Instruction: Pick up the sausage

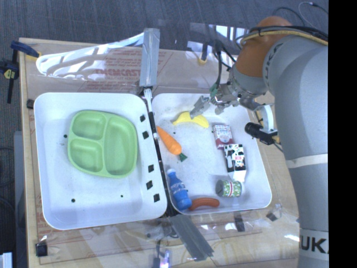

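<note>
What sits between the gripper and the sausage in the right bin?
In the camera view, the gripper hangs over the banana at the bin's far end; the sausage lies at the near edge. Between them lies the carrot, then bare bin floor.

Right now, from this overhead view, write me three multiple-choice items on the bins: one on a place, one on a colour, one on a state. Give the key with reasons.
1. Where does the sausage lie?
A. On the green tray
B. At the near edge of the right bin
C. Outside both bins

2. What colour is the divided tray in the left bin?
A. Green
B. Red
C. Blue

3. What is the gripper doing?
A. Lifting the sausage
B. Resting on the tray
C. Poised at the banana, far from the sausage

Key: 1 B, it lies beside the blue bottle at that bin's near wall. 2 A, the tray is pale green. 3 C, its tip sits over the banana at the bin's far end.
</note>
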Motion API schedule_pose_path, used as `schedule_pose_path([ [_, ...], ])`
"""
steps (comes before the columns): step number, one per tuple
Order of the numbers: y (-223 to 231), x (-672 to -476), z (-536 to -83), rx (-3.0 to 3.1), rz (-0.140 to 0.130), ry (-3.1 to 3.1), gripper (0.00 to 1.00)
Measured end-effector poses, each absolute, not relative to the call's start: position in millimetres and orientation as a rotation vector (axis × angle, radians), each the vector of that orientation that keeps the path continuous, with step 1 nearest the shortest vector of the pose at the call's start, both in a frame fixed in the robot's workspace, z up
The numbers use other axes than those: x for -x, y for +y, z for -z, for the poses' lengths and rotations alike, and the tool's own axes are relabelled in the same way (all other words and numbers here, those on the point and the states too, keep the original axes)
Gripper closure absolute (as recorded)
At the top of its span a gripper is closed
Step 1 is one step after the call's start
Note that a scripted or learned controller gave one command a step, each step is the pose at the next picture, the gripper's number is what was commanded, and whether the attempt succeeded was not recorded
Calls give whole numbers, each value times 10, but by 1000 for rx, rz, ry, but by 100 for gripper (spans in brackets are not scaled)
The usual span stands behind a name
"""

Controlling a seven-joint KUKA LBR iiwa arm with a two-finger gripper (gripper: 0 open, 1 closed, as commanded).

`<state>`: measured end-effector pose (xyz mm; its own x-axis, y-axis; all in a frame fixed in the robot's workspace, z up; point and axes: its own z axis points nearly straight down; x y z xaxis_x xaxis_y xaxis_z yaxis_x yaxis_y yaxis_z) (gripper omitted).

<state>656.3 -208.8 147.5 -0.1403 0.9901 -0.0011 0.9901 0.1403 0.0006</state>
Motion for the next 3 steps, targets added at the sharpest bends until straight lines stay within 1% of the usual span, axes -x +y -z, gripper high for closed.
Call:
schedule_pose_path([
  [1, -2066, -6576, -1584, -2048, 3, 2381, 100],
  [2, -2056, -6585, -1691, -2039, 4, 2387, 100],
  [3, -1267, -6563, -1112, -2173, 4, 2275, 100],
])
